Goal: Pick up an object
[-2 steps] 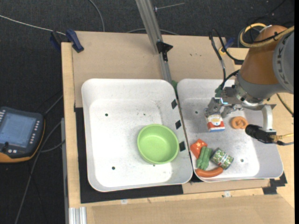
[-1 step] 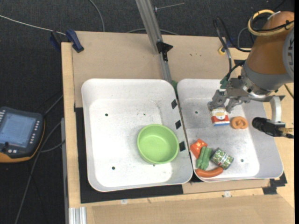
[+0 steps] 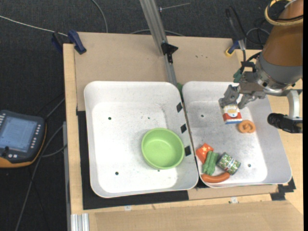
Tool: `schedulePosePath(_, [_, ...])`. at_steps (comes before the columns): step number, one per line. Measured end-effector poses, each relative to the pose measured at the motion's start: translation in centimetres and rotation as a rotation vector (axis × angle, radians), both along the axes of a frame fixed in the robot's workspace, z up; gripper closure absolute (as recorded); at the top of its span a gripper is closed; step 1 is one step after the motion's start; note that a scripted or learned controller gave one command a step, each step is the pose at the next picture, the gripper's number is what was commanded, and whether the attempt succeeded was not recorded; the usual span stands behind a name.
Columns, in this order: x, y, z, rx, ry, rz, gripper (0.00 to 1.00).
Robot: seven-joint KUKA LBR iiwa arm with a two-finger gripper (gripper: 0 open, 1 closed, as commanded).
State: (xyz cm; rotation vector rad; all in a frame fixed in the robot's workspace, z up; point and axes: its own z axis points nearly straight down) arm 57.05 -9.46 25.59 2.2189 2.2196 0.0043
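Observation:
My gripper [image 3: 235, 101] hangs over the far part of the right bin [image 3: 269, 150]. A small white carton [image 3: 231, 115] with red and blue print sits directly under the gripper, touching or nearly touching it. Whether the carton rests on the bin floor or is lifted is unclear. An orange ring-shaped piece [image 3: 247, 126] lies just right of the carton. Near the bin's front edge lie a red piece [image 3: 204, 151], a green vegetable [image 3: 210, 162], a green can [image 3: 228, 163] and a reddish sausage [image 3: 215, 178].
A green bowl [image 3: 163, 148] stands in the left bin [image 3: 110, 129], near its right wall. A metal pole [image 3: 159, 28] slants down to the ridge between the bins. A handheld pendant [image 3: 19, 136] lies off the bench at the left.

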Motion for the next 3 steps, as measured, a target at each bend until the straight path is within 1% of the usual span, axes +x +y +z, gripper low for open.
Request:
schedulePosePath(1, [1.6, 5.0, -1.5, 0.001, 0.005, 0.004, 1.0])
schedulePosePath(2, [3.2, 10.2, -2.7, 0.001, 0.005, 0.004, 1.0])
schedulePosePath(3, [4.4, 15.6, -3.4, 0.001, 0.004, 0.004, 1.0])
